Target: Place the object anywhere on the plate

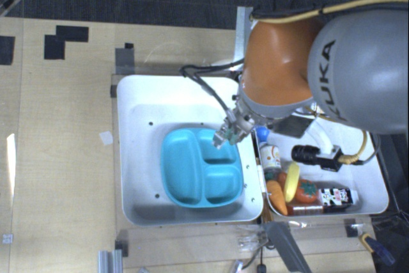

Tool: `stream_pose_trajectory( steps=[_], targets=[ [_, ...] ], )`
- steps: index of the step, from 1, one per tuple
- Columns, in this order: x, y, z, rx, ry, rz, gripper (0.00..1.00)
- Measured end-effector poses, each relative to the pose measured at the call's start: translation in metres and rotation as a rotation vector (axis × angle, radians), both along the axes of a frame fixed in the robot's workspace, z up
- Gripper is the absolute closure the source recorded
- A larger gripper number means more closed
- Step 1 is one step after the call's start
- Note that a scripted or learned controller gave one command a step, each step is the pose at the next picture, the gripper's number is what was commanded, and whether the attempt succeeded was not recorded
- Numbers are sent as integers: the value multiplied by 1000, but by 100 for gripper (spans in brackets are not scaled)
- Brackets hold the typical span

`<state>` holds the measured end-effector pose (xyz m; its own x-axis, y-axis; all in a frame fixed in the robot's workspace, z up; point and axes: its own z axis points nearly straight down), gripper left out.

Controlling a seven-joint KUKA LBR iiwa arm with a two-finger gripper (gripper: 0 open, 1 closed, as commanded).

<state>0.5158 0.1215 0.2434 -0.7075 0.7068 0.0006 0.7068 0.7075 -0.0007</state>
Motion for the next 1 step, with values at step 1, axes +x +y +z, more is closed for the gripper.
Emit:
stream_pose_trajectory(
  steps=[1],
  targets=[
    [-28, -36, 5, 1, -1, 234, 100]
  ],
)
